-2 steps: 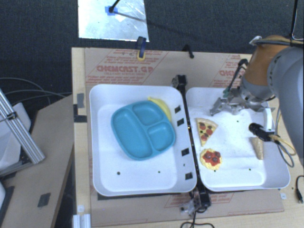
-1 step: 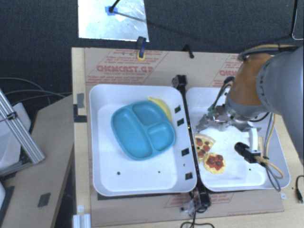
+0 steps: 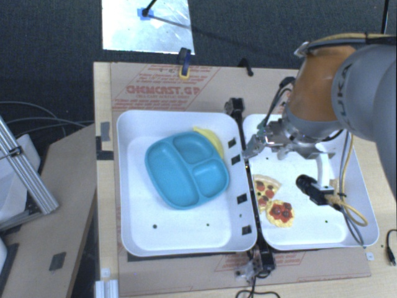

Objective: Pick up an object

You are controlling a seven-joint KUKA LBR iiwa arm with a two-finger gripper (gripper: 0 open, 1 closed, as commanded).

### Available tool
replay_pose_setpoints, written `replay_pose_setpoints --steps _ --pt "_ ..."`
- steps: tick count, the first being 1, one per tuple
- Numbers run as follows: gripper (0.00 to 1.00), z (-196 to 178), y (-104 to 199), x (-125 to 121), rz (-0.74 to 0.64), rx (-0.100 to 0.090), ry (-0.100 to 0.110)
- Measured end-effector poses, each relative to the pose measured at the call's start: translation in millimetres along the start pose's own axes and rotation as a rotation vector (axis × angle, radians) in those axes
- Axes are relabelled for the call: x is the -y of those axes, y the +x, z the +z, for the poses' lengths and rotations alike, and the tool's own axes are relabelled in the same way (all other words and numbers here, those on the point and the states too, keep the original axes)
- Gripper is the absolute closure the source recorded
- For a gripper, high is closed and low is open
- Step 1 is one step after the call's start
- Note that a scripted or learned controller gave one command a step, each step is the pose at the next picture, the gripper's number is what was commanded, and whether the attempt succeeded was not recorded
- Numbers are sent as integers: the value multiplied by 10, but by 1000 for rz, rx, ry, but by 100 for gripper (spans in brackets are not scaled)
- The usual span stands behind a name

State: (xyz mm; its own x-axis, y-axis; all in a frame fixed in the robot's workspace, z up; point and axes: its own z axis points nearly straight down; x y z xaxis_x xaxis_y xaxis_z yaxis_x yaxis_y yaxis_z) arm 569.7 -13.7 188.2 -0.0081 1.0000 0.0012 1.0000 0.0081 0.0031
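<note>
In the right bin point(image 3: 356, 191) lie two toy pizza slices, one point(image 3: 265, 187) near the divider and another point(image 3: 280, 212) just in front of it. The left bin point(image 3: 133, 166) holds a blue divided plate point(image 3: 186, 169), and a yellow piece point(image 3: 211, 139) peeks out behind the plate's far right edge. My gripper point(image 3: 255, 143) hangs over the far left part of the right bin, close to the divider between the bins. It sits behind and above the pizza slices, and nothing shows in its grasp.
The grey arm with its orange band point(image 3: 319, 85) covers the far part of the right bin. Black clips point(image 3: 236, 107) run along the divider. Brown cardboard point(image 3: 161, 85) lies under both bins.
</note>
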Motion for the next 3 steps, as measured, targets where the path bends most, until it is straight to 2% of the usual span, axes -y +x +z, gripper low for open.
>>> replay_pose_setpoints --steps 1,2,3 --pt "100 -71 -30 -17 3 1 -1" --pt "100 37 -370 69 7 2 1" --pt "100 38 -565 210 8 2 3"
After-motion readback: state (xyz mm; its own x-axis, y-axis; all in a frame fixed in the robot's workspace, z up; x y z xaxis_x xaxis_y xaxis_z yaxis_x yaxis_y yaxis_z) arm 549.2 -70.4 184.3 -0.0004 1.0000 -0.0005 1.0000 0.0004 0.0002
